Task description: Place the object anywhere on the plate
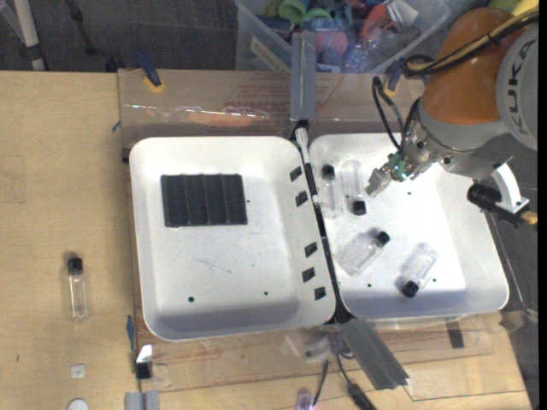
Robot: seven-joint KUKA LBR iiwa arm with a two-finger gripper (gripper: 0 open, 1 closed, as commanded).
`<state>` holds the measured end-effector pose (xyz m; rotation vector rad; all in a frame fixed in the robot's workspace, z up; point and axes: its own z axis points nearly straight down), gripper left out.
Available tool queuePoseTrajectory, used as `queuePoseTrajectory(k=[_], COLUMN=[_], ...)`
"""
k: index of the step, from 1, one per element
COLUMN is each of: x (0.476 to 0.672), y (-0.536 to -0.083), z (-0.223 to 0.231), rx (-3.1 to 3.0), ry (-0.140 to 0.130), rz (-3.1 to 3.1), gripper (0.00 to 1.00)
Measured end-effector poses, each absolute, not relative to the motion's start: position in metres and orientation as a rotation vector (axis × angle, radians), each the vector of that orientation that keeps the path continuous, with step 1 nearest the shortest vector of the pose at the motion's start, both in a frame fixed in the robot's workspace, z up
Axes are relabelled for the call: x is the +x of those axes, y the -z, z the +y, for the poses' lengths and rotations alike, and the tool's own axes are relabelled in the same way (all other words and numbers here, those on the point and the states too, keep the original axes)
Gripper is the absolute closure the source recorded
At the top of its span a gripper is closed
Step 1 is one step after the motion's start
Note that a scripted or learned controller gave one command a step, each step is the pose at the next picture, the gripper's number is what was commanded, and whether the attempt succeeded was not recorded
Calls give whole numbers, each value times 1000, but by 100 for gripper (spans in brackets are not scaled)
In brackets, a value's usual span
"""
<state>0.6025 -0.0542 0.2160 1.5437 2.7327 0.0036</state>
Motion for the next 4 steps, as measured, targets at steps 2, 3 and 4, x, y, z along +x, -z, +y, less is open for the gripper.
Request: queuePoseTrajectory(k=[2, 3, 4], x=[624, 544, 506], y=[-356, -436, -349], z=[90, 161, 198], rx=[1292, 1424, 1637], ry=[-3, -4, 1], rz=[2860, 2798, 2683], gripper=[100, 100, 100])
